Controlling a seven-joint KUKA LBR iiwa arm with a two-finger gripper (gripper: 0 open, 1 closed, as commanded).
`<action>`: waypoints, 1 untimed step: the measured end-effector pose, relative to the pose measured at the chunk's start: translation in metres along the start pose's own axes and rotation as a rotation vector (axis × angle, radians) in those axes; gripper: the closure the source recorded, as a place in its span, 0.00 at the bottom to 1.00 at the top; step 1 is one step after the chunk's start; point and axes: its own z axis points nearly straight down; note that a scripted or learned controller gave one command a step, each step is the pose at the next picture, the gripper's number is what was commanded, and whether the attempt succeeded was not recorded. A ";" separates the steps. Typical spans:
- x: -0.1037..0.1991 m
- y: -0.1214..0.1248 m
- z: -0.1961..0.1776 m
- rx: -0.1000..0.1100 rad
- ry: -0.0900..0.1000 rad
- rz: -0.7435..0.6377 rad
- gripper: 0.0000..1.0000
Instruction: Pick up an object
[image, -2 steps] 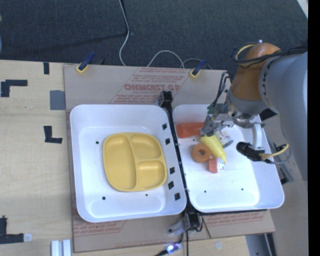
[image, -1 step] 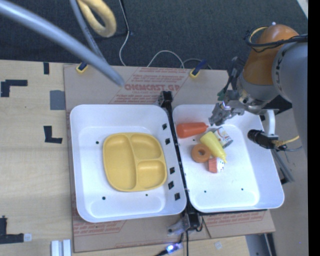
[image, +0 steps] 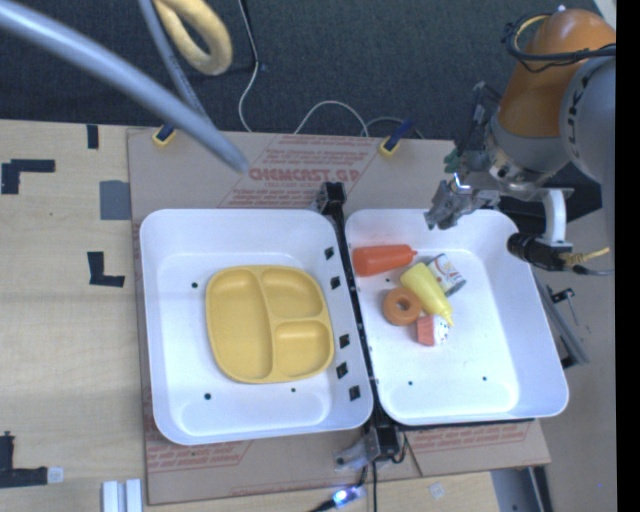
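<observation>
1. A robotics lab or test cell: a grey KUKA arm (image: 560, 90) with an orange band reaches in at the bench's right edge.
2. Two white bins (image: 160, 300) sit on printed cardboard (image: 290, 175), clamped at its far corners.
3. Loose cables (image: 320, 110) trail over the bench's far edge.

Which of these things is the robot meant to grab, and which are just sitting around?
For the job: gripper; carrot, banana, doughnut and small red and white piece, all in the right bin.

Just lying about: yellow divided plate in the left bin; cardboard sheet underneath.
</observation>
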 end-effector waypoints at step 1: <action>0.000 0.001 -0.051 0.000 0.000 0.001 1.00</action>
